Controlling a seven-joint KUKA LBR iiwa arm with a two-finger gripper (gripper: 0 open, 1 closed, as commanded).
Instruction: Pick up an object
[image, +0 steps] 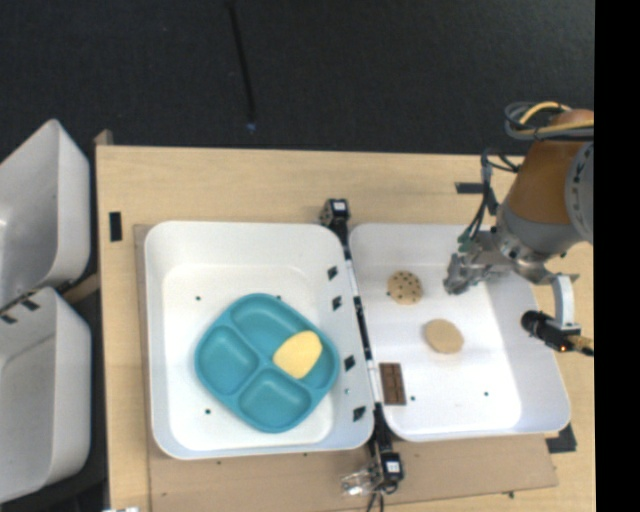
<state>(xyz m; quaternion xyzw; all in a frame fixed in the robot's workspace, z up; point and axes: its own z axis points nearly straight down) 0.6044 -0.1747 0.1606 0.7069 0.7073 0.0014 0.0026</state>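
**Gripper low over the right bin, nothing seen in it**

You see the arm reach in from the right, with the gripper down over the right bin, near its far side. Whether it is spread or pressed together you cannot tell from this angle, and you see nothing between its tips.

Just to the gripper's left, the cookie lies on the bin floor, close but apart from it. Nearer the camera than the gripper and slightly to its left, the tan disc lies flat. Further on the near-left, a small brown block lies by the bin's left wall.

Well to the gripper's left, in the left bin, you see a teal tray with a yellow piece lying in it.
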